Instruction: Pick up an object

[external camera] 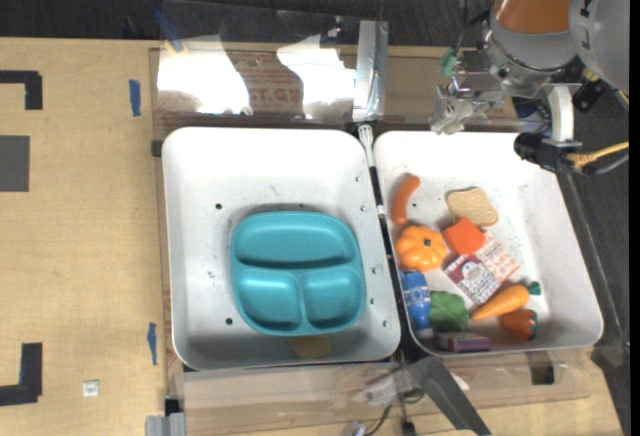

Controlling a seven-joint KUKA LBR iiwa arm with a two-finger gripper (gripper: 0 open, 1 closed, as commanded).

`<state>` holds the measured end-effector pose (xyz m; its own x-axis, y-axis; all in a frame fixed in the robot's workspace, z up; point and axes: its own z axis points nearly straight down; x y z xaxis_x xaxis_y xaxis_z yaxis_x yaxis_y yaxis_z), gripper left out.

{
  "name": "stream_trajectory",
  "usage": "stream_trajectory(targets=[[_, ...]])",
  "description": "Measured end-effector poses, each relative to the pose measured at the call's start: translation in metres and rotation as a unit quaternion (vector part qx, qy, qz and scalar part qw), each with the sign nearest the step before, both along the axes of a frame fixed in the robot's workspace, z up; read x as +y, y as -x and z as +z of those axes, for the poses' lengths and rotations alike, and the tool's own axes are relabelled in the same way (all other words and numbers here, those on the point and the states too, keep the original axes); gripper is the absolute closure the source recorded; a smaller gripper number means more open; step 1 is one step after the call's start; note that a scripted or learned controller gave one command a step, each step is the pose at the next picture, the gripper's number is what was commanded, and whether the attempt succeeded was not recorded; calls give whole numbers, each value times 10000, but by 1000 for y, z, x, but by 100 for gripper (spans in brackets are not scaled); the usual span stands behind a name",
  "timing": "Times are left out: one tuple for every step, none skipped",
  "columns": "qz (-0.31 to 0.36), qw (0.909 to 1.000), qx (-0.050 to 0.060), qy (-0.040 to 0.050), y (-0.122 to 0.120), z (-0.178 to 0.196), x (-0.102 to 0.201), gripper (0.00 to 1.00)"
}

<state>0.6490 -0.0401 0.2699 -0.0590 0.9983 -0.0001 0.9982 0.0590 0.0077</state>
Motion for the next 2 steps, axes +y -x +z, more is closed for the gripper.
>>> stream_trajectory(targets=[[1198,9928,3,15,45,-173,-67,100],[1193,9929,23,9,47,-175,-67,0]])
